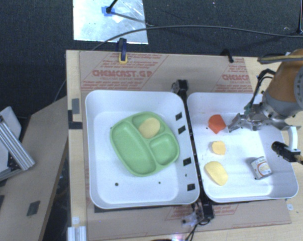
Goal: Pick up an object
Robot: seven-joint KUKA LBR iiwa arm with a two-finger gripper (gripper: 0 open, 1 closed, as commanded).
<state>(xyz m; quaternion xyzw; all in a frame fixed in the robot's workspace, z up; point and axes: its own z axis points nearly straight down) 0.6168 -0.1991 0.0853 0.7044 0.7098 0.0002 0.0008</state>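
Nearest the lower edge of the camera view, in the right bin [279, 187], lie a yellow oval piece [217, 172] toward the divider and a small white printed container [262, 167] on its side near the right wall. Just beyond the oval sits a smaller yellow block [218, 147], and beyond that an orange block [216, 123], all apart from one another on the bin floor. The gripper [232, 126] hangs just right of the orange block, tips pointing at it; whether its pincer is apart or together I cannot tell at this resolution, and nothing shows between the tips. The grey arm [287, 92] with its orange band reaches in from the right. In the left bin [98, 134] a green divided tray [133, 152] carries a pale yellow rounded piece [149, 127] in its upper compartment. Judgement: the orange block is the likely target, being closest to the tips. It looks like a light, rigid toy piece with flat faces, unlikely to deform or break; the surface may be smooth plastic and somewhat slippery. Best hold: across two opposite flat sides at mid-height, centred, so it does not twist out. Farthest off, brown board [156, 67] lies under both bins, with a silvery sheet [91, 14] beyond it.
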